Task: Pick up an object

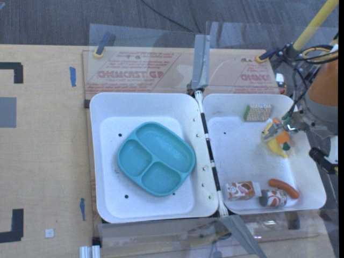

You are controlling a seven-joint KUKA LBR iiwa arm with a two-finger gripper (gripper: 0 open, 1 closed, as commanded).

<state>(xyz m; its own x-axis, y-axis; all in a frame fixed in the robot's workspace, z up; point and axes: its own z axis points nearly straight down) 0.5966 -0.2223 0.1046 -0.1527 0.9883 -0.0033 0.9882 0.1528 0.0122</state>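
- bench (43,144): pale wood top, black corner marks and bits of blue tape at the left side.
- left bin (102,198): shallow, white, rounded corners, touching the right bin along the middle seam.
- right bin (231,155): same white kind; holds all the small items.
- arm (325,90): comes in from the right edge, orange band above grey wrist, cables around it, over the right bin's upper right part.
- plate (156,157): teal, three compartments, lying flat near the middle of the left bin, turned at a slant.
- gripper (279,128): low over the right bin's right side, at the yellow toy; too small and cluttered to tell how its claw stands, or whether anything is held.
- yellow toy (278,145): yellow with an orange bit, right beneath the gripper tip, near the bin's right wall.
- sponge (258,112): greenish rectangle with a dotted top, upper part of the right bin, left of the gripper.
- snack packet (242,190): white and brown, near the front wall of the right bin.
- can (274,199): small, on its side, just right of the snack packet.
- sausage (283,187): orange-red, just above the can, near the front right corner.
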